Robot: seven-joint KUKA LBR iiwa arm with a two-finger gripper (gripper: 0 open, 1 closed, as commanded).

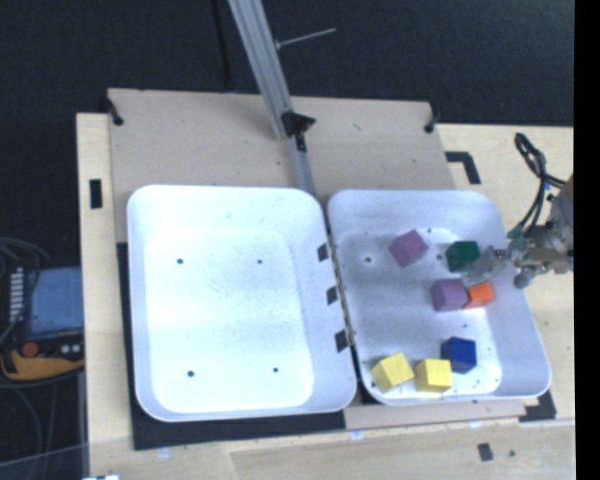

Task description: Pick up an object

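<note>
Claw at right bin's far-right rim, beside green block.

Bench was light wood, carrying two white bins side by side: left bin, right bin, edges touching, on a dark mat.

Robotics laboratory: a pale wooden table carries two shallow white plastic bins, with a slanted aluminium mounting pole, loose black cables and a blue-screened control pendant nearby.
</note>
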